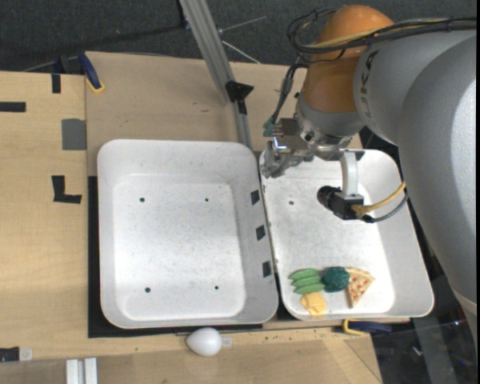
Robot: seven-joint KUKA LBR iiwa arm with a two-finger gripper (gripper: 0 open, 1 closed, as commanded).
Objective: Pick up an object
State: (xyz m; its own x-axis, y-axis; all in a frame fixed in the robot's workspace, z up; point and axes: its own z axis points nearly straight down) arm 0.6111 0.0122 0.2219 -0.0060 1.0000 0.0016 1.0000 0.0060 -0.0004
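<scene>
The desk [32, 238] is a pale wood surface carrying two shallow white bins side by side. One grey arm [432, 134], with its orange band [340, 62] above the wrist, reaches in from the right and covers much of that side of the view.

The left bin [176, 166] is the larger-looking of the two and shows only its speckled white floor, with a few small dark dots on it. The right bin [304, 214] holds four small items, all grouped at its near edge: one green pod-shaped piece [306, 278], one dark green broccoli-like piece [334, 278] just beside it on the right, one orange and yellow pizza-slice piece [358, 285] touching or almost touching the broccoli-like piece, and one yellow block [314, 302] just below the green pod. These are the things available for picking, and none of them is lifted.

The end effector [282, 157] sits low at the far left corner of the right bin, close to the wall shared by the two bins and well apart from the group of four items. Whether its fingers are spread or closed cannot be told from this angle, and nothing is seen between them.

One white egg-shaped object [205, 342] lies on the desk outside the bins, just in front of the left bin's near edge.
</scene>
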